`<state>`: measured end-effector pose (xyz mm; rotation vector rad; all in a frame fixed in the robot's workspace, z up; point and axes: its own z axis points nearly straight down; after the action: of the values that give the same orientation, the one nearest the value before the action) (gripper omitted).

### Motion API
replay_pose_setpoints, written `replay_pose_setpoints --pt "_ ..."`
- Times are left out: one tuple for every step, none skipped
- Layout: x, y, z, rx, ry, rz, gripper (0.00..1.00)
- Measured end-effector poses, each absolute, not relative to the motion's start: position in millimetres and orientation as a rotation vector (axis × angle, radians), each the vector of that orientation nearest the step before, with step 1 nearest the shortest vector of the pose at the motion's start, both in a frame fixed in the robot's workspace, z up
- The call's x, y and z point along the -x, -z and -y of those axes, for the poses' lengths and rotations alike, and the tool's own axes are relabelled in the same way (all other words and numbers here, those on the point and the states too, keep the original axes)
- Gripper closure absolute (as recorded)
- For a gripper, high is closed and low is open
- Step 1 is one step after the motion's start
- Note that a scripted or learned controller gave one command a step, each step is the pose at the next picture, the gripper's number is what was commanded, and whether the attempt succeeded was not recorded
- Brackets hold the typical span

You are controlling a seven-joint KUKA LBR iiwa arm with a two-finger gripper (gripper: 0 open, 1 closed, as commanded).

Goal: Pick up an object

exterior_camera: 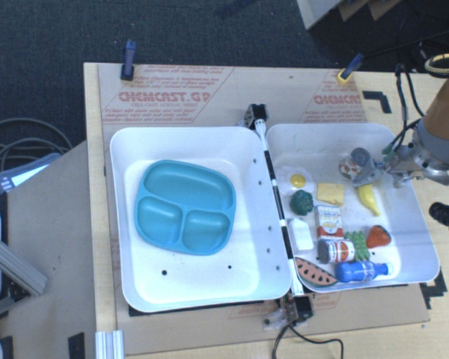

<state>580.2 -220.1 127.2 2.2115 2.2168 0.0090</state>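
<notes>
1. The surface (172,96) is a brown board with red writing, and two white bins sit on it side by side.
2. The left bin (135,275) holds a blue plate (185,206) with three parts.
3. The right bin (411,230) holds lots of small toys. It is the landmark for the places below.
4. The arm (441,133) reaches in over the far right side of the right bin.
5. The jaws (357,164) are low, near the far middle of the right bin. I cannot tell if they are apart or pressed together, or if they grip anything.
6. A yellow banana (369,198) lies just under the jaws, toward the near side.
7. A yellow cheese block (330,194) and a small yellow ball (298,180) sit in the middle of the bin.
8. A green ball (301,201) is by the bin's left wall.
9. A strawberry (379,236) sits on the right side.
10. A red can (338,250), a blue bottle (361,271) and a watermelon slice (314,273) lie along the near edge.
</notes>
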Motion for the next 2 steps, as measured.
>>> replay_pose_setpoints --pt "-559.4 -89.7 191.5 -2.214 -0.008 -2.213 0.0" --pt "-558.5 -97.6 191.2 -2.217 -0.005 -2.214 1.0"
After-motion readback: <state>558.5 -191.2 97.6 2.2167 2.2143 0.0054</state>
